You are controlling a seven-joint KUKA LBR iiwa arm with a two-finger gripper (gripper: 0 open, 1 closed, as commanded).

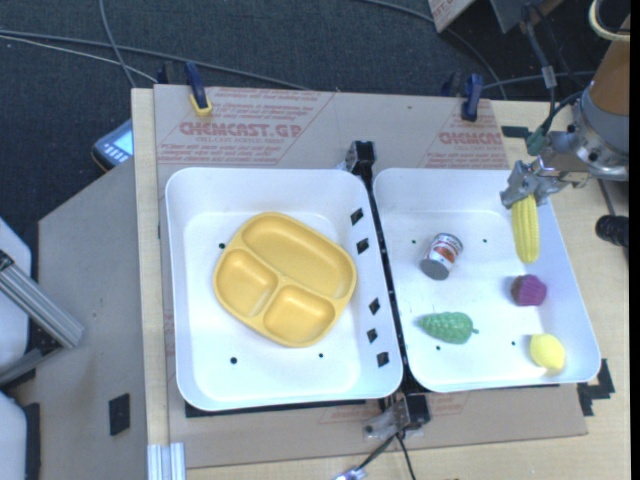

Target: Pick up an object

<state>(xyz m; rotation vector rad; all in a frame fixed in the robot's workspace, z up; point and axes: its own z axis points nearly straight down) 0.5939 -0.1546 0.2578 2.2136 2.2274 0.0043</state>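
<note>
Two shallow white bins sat side by side on the bench, the left bin point(185, 268) and the right bin point(480, 368) meeting along a central divider. A yellow three-compartment plate point(285, 278) lay near the middle of the left bin, tilted relative to the bin's edges. The right bin held five small objects. A small tin can point(441, 255) lay on its side close to the bin's centre, toward the divider. A green bumpy toy fruit point(447, 327) rested nearer the bin's front edge, below the can. A purple toy fruit point(529, 290) lay by the right edge, and a yellow lemon point(547, 351) occupied the front right corner, the two apart from one another. A yellow corn cob point(526, 228) stood lengthwise near the back right corner, its upper end directly under the gripper point(524, 190). The gripper, carried by the grey arm point(600, 128) entering over the right edge, appeared clenched about the cob's top end, the cob's upper tip lying between the fingers; whether the cob was lifted clear of the bin floor could not be told.
</note>
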